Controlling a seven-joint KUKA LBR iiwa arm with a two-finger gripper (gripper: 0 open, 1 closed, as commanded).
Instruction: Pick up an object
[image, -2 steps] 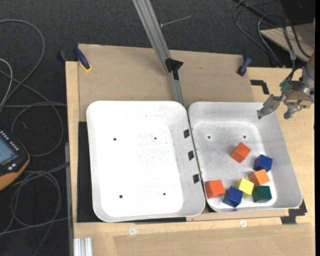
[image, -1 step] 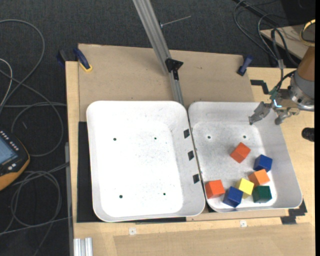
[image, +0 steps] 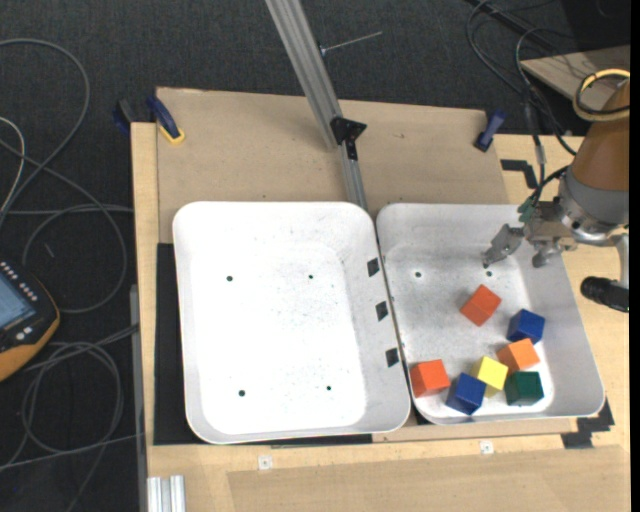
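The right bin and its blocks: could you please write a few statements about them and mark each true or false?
1. All the blocks lie in the right bin. True.
2. The hand grips the orange block. False: it hangs above the bin's upper right part, apart from that block, with nothing between its fingers.
3. The yellow block sits between a blue block and the green block. True.
4. There are three green blocks. False: there is one green block.
5. The left bin holds a blue block. False: both blue blocks are in the right bin.
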